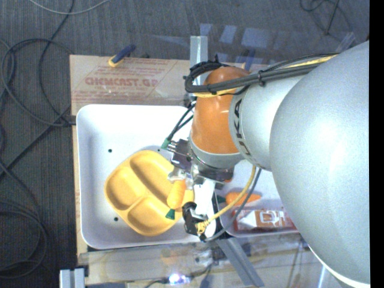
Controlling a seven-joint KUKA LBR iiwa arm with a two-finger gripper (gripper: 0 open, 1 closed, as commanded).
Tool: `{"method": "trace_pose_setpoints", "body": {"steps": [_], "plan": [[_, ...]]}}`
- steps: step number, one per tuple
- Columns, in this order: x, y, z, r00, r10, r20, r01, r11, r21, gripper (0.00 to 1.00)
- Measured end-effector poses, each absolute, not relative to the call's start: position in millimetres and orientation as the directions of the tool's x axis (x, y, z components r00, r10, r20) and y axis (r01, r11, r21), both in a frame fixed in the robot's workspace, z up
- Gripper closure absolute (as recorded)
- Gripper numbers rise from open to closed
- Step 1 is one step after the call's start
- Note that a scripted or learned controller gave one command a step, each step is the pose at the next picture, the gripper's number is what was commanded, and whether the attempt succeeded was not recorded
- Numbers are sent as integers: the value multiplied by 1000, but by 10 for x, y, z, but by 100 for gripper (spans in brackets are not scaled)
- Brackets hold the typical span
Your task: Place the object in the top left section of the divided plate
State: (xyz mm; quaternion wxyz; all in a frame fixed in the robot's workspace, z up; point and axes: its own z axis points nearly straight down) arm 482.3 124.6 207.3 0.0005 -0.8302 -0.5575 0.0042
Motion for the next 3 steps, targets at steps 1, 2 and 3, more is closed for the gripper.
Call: {"method": "trace_pose_setpoints", "body": {"steps": [1,2,3], "plan": [[4823,1248,2074,378,926,-6,926,-378,-6,0],[5477,664,1818,437,899,-6,899,-437,-4,0],[5471,665,1894,436,900,-10,900,-436,-8,100]]}}
